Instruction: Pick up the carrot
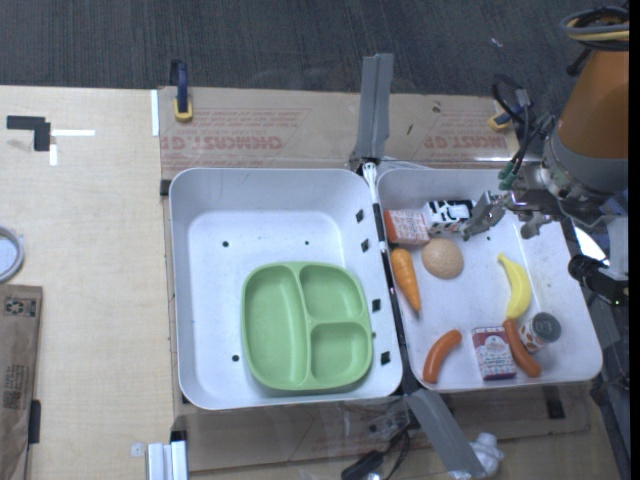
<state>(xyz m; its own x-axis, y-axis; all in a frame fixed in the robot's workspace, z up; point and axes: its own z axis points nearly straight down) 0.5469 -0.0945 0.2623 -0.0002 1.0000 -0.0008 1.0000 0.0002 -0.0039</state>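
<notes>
Camera view, right bin [560, 373] as reference. The carrot [405, 279] lies against the bin's left wall, about mid-length, long axis running roughly along that wall, thick end up toward the far side, tip pointing to the near side. Just right of it, close to touching, sits a tan egg-shaped ball [442, 258]. A red-orange packet [407, 226] lies just beyond the carrot's thick end, and a black-and-white box [449, 211] is next to that at the bin's far wall.

My hand [478, 220] hangs over the far part of the bin, past the tan ball, up and to the right of the carrot. Well apart from it, no contact. Nothing visible between my fingers; can't tell whether they are spread or closed.

Rest of the bin: banana [517, 286] right of centre, orange sausage-like piece [440, 355] near the front wall, red box [493, 353] beside it, a second sausage [522, 347] and a small can [543, 328] toward the right front.

Left of that bin, the other bin [200, 268] holds a green divided plate [307, 325].
</notes>
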